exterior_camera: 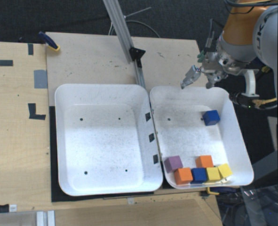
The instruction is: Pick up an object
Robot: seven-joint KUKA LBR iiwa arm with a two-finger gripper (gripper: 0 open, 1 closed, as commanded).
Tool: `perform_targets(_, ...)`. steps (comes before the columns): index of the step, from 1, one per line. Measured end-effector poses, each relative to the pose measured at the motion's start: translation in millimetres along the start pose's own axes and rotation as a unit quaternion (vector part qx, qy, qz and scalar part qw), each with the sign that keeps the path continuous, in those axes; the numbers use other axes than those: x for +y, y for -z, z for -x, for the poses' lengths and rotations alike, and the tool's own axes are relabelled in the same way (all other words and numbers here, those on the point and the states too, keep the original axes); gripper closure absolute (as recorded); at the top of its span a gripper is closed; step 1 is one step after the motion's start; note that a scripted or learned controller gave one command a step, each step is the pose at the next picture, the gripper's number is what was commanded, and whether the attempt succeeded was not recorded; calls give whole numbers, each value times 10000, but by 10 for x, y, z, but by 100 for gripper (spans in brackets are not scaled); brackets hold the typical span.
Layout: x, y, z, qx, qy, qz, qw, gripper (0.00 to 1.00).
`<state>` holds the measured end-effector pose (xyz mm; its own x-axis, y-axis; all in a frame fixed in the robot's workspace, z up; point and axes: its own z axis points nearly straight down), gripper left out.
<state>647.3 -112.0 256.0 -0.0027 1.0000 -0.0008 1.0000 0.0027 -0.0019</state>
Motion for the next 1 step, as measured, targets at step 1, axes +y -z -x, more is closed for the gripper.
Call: perform_targets(1,-580,694,650,-16,-42,32,10000,0)
